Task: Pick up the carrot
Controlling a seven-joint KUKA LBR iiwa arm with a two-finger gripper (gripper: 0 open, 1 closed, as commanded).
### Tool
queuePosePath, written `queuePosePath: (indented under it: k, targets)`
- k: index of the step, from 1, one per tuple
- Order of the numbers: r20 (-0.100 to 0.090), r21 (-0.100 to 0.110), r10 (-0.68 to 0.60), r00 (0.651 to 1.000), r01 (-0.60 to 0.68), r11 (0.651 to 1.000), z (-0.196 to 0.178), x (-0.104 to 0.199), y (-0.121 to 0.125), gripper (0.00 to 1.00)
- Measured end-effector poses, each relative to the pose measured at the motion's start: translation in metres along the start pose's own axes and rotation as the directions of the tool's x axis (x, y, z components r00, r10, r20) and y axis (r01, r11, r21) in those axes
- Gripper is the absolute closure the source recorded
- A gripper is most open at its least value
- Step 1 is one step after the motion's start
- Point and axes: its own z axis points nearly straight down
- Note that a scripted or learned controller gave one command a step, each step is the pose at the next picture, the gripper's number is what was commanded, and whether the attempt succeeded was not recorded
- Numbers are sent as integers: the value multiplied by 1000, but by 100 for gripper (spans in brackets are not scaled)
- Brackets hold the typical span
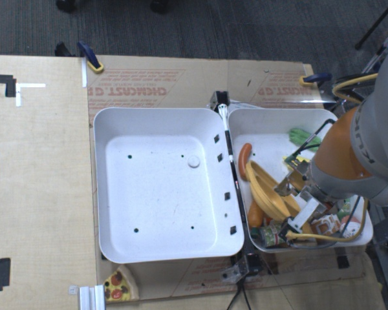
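The carrot [254, 215] lies in the view's right-hand bin [271, 123], near the wall shared with the other bin, its upper end tucked under the bananas [268, 192] and a can [269, 236] just below it. The gripper [288, 187] hangs over the bananas, beside the carrot, and I cannot tell whether it is released or clenched. It would do best to shift toward that wall and come down across the carrot's bare orange part, clear of bananas and can.
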Motion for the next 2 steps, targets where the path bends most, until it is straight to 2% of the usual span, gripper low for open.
queuePosePath:
  k: [1,2]
  targets:
    - [19,13,464,886,-464,886,-95,53,-64,0]
    - [20,13,464,886,-464,886,-94,53,-64,0]
